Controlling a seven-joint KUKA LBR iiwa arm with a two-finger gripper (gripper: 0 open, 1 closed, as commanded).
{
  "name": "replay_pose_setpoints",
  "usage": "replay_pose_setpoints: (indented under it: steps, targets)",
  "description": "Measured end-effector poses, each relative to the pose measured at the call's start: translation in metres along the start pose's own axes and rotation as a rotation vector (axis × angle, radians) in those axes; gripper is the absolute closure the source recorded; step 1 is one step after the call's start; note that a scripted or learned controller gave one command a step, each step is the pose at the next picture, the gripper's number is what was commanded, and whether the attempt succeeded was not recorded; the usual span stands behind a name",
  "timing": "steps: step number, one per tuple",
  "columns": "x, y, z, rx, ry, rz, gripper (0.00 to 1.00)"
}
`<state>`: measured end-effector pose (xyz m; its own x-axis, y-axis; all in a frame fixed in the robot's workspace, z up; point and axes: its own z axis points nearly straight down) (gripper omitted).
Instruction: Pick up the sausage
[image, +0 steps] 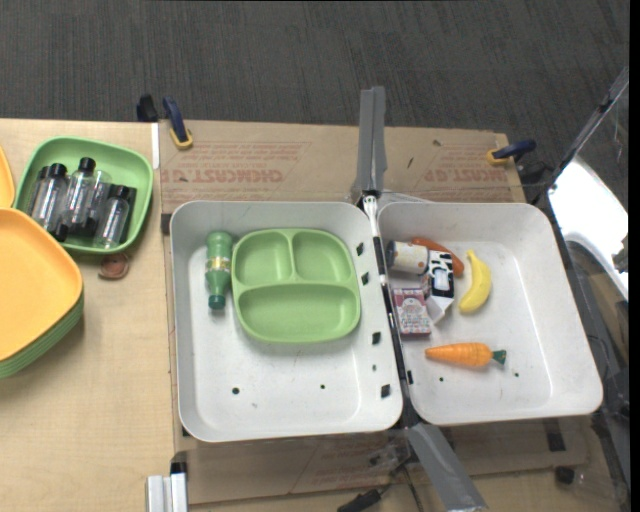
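Sausage at the far side of the right bin, untouched among other things.

On the bench's left I see stacked orange plates (30, 280) and a green tray (132, 176) of small bottles (80, 200). The left bin (190, 400) holds a green bottle (217, 268) lying just beside a green divided plate (296, 283). In the right bin (560, 380), the sausage (434, 244) lies far-left, between a white can (405, 257) and a black-and-white box (441, 275), partly hidden by them. A pink packet (412, 310) sits nearer, a banana (475, 282) to the right, and a carrot (462, 354) nearest. I cannot tell my arm's pose, or whether my gripper is open or closed.
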<state>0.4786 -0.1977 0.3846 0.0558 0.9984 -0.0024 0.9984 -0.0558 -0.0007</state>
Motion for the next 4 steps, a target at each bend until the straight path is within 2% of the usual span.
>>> replay_pose_setpoints:
  steps: [1,2,3,4]
  targets:
    - [0.014,-0.001,-0.056,0.002,0.0,0.123,1.0]
    - [0.005,0.0,-0.056,0.002,0.001,-0.179,1.0]
    - [-0.024,0.005,-0.056,0.002,0.0,0.119,1.0]
    - [-0.01,0.001,-0.056,0.002,0.001,-0.113,1.0]
